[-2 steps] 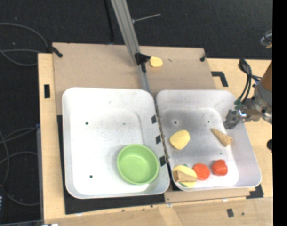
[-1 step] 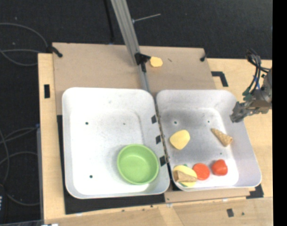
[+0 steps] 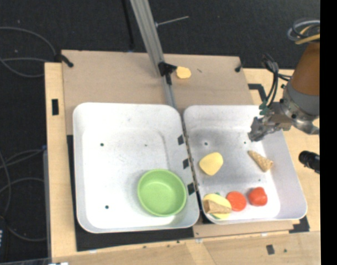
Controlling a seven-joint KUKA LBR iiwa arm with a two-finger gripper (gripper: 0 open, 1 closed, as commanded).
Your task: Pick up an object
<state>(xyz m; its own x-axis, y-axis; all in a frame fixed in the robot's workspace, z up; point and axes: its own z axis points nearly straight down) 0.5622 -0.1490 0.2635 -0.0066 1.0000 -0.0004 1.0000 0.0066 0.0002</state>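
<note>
The right bin point(image 3: 224, 120) holds a pale yellow lump point(image 3: 211, 163) near its left side, a tan wedge-shaped piece point(image 3: 260, 160) to the right, two red-orange round pieces point(image 3: 236, 201) point(image 3: 258, 196) along the front, and a yellow-and-tan item point(image 3: 217, 206) in the front left corner. My gripper point(image 3: 258, 131) hangs over the bin's right rear part, just behind and above the tan wedge, with nothing visibly held.
A green bowl point(image 3: 162, 191) sits in the front right of the left bin point(image 3: 113, 131). A small yellow piece point(image 3: 183, 73) lies on the board behind the bins, beside a slanted metal pole point(image 3: 149, 32). Cables trail off the bench at left.
</note>
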